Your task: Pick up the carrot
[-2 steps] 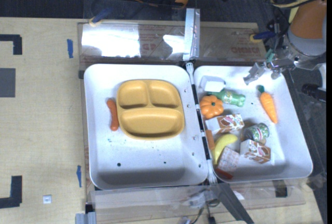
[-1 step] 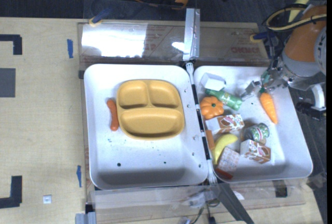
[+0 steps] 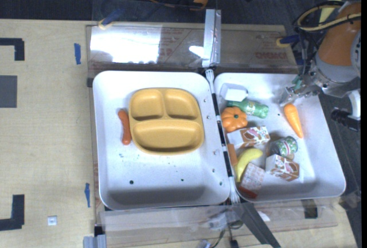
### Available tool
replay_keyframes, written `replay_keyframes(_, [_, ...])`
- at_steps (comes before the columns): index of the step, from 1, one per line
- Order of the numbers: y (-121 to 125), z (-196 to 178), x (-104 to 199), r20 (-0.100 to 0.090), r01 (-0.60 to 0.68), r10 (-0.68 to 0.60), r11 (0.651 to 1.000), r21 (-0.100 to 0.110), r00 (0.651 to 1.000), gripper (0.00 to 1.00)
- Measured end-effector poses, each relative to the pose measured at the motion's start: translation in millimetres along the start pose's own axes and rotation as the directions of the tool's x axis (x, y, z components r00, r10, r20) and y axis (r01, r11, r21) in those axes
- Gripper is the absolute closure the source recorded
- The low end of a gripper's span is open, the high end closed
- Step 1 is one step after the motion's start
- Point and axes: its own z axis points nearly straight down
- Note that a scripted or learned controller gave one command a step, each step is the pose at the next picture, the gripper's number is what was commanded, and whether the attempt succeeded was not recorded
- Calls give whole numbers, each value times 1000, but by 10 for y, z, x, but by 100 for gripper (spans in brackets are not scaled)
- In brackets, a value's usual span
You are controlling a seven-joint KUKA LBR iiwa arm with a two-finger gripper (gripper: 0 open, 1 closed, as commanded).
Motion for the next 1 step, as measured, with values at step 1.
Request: replay_keyframes(1, [292, -1236, 695, 3, -162, 162, 987, 5, 987, 100])
